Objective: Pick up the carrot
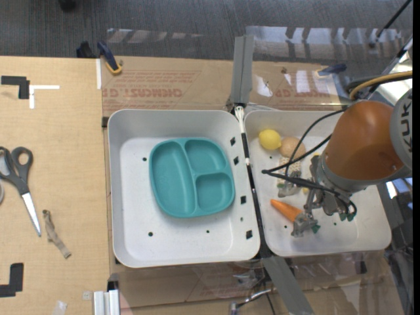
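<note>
The carrot (286, 209) is a small orange cone lying on the floor of the right bin (367, 238), near its front left. My gripper (304, 226) hangs just to the right of the carrot's thick end, low over the bin floor. Nothing shows between its fingers. The arm's orange band (361, 143) looms above it and hides the middle of the right bin.
A yellow lemon (270, 139) and a tan egg-like item (289, 147) lie at the back left of the right bin. A teal divided plate (192, 176) sits in the left bin (125, 195). Scissors (23, 182) lie on the cardboard at far left.
</note>
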Robot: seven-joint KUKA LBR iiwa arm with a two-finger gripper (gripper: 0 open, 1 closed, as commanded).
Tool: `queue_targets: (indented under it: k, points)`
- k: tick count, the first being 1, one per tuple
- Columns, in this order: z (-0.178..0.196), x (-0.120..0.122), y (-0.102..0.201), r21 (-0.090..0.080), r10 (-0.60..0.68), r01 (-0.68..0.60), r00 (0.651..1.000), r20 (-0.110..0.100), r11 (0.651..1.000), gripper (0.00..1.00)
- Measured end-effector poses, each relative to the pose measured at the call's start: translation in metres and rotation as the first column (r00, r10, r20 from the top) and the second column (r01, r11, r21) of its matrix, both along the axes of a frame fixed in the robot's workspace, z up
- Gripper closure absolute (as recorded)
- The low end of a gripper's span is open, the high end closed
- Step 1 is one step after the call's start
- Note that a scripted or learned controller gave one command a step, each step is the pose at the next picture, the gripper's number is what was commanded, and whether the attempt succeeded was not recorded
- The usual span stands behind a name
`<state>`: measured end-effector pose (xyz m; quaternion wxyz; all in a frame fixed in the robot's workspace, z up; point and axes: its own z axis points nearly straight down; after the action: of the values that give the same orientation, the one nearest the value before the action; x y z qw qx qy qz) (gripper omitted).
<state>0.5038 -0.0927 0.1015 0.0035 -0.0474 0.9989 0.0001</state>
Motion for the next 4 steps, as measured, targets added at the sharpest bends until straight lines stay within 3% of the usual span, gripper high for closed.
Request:
queue_targets:
  k: [1, 2, 3, 4]
  points:
    - [0.01, 0.002, 0.001, 0.0, 0.002, -0.002, 1.0, 0.005, 1.0, 1.0]
    - [0.158, -0.019, -0.018, -0.001, -0.045, 0.045, 0.999, -0.001, 0.999, 1.0]
    - [0.158, -0.019, -0.018, -0.001, -0.045, 0.045, 0.999, -0.001, 0.999, 0.0]
    - [0.016, -0.002, -0.013, 0.001, -0.113, 0.113, 0.994, -0.005, 0.994, 0.0]
